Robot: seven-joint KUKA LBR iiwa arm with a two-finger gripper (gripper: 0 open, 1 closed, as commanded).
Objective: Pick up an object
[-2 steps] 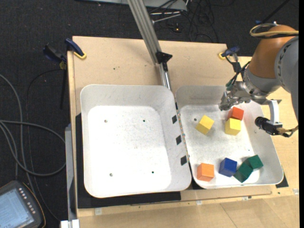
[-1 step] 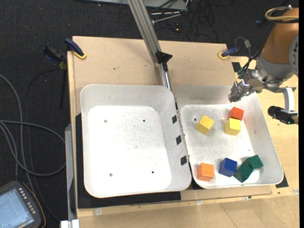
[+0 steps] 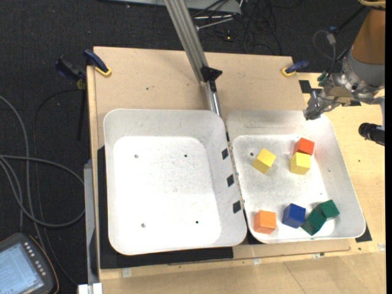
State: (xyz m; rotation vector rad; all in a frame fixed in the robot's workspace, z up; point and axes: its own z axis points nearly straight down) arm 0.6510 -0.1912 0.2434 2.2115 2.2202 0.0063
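Note:
Several small blocks lie in the right bin (image 3: 277, 125). A yellow cube (image 3: 265, 160) sits near its middle left. A red cube (image 3: 304, 146) touches a second yellow cube (image 3: 300, 163) just below it. Along the front are an orange cube (image 3: 264, 221), a blue cube (image 3: 294, 215) and two dark green blocks (image 3: 329, 209) (image 3: 314, 222) close together. My gripper (image 3: 312, 111) hangs over the bin's far right corner, above and right of the red cube, with nothing seen in it.
The left bin (image 3: 159, 182) adjoins the right one. A slanted metal pole (image 3: 187, 35) ends at the bins' far junction. Clamps (image 3: 98, 63) (image 3: 294, 68) grip the board's far corners. Cables and a tablet (image 3: 18, 268) lie at left.

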